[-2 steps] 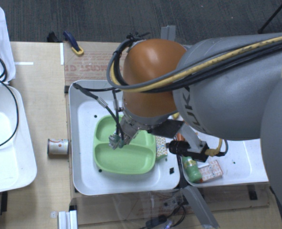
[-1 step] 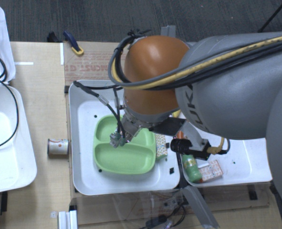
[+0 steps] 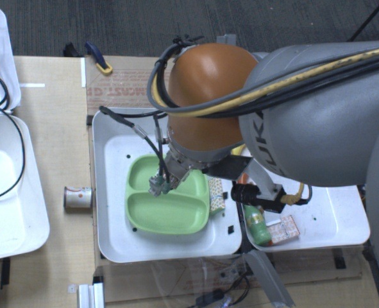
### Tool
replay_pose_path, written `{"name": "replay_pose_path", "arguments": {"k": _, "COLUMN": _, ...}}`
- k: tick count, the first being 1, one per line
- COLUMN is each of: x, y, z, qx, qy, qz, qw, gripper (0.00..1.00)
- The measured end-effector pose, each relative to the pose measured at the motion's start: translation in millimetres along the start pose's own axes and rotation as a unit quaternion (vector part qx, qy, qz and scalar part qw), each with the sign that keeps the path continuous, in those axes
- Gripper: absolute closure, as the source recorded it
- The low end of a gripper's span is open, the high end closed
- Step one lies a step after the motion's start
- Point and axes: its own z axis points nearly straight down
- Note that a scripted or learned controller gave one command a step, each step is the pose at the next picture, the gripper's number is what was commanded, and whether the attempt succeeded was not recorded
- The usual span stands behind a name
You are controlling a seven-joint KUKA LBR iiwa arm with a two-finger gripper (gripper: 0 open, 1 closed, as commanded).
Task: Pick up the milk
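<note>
The milk looks to be the small white and pink carton (image 3: 284,230), lying on its side near the front of the right bin (image 3: 343,226). It rests against a green bottle (image 3: 257,227). My gripper (image 3: 159,186) is in the left bin (image 3: 109,172), well to the left of the carton. It hangs low over the green divided plate (image 3: 170,213), at the ridge between the plate's compartments. Nothing shows between its tips. The arm's big orange and grey body hides the back of both bins.
A small patterned packet (image 3: 216,196) lies by the plate's right edge. On the bench left of the bins lies a small can (image 3: 78,197). A blue clamp (image 3: 97,57) sits at the back, and a white tub with black cables (image 3: 3,172) stands at far left.
</note>
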Motion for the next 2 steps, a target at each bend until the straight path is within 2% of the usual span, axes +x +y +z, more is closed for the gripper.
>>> {"name": "replay_pose_path", "arguments": {"k": 2, "x": -1.9, "y": 0.1, "z": -16.5, "qx": 0.002, "qy": -0.001, "qz": 0.0, "qw": 1.0, "gripper": 1.0}}
